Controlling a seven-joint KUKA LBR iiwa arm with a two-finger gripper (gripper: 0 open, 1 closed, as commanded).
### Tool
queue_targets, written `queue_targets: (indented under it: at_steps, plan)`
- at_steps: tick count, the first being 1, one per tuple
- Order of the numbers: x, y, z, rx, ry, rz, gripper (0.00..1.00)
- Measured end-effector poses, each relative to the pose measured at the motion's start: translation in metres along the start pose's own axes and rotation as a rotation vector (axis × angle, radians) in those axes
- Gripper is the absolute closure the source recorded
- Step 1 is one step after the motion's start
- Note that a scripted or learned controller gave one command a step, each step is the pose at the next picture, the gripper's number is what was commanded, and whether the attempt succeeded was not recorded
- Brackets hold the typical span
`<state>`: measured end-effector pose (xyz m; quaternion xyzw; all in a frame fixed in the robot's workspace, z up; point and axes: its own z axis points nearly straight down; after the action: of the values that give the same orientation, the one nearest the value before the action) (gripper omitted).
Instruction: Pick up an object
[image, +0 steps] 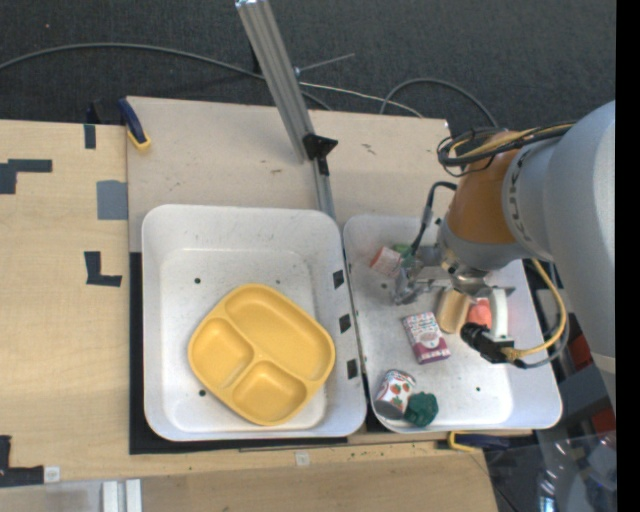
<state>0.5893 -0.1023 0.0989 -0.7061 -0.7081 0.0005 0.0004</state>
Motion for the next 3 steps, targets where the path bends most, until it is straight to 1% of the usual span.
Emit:
queue_targets:
  at_steps: [1, 2, 3]
  plan:
    - [-0.01, -0.001, -0.053, -0.005, -0.001, 0.002, 1.0]
    - [-0.008, -0.001, -0.116, -0.007, -0.001, 0.001, 1.0]
    - [-0.008, 0.0, -0.152, -0.004, 0.0, 0.001, 1.0]
